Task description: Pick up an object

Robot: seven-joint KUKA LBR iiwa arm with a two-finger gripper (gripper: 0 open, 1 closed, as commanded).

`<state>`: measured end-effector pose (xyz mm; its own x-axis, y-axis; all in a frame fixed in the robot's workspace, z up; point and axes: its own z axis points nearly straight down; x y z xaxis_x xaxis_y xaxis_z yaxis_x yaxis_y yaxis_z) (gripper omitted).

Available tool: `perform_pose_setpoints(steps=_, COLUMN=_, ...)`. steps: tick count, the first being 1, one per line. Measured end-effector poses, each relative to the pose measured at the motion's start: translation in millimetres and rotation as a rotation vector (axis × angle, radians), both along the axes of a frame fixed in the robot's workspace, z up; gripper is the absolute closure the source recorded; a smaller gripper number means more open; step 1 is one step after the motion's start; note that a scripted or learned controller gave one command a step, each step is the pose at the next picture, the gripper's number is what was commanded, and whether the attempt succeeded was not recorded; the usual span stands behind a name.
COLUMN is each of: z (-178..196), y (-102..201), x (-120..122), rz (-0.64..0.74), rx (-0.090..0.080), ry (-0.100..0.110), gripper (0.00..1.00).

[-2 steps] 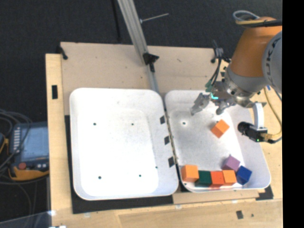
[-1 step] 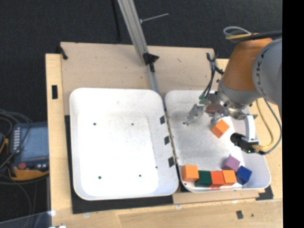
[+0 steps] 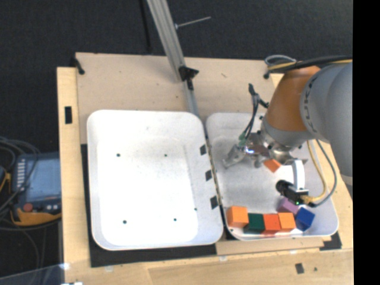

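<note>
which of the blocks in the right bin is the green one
The dark green cube, in the row along the near edge of the right white bin. It sits between two orange cubes; the others are orange, blue or purple.

Even, fairly bright overhead light; the left bin (image 3: 145, 177) glares nearly blown-out white, shadows stay faint, and the picture is slightly soft and grainy.

Orange, green, blue and perhaps purple blocks (image 3: 270, 221), white bins (image 3: 148, 177).
</note>
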<state>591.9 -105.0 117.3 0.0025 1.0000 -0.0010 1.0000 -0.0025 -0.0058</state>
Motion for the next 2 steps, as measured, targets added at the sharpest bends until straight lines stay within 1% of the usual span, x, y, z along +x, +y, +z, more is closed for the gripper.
perform_pose_setpoints(steps=1, z=-20, y=-1, x=1, rz=-0.002, rx=-0.001, ry=-0.007, gripper=0.0)
perform_pose_setpoints(steps=2, z=-8, y=-3, x=2, rz=-0.012, rx=0.0, ry=-0.012, gripper=1.0)
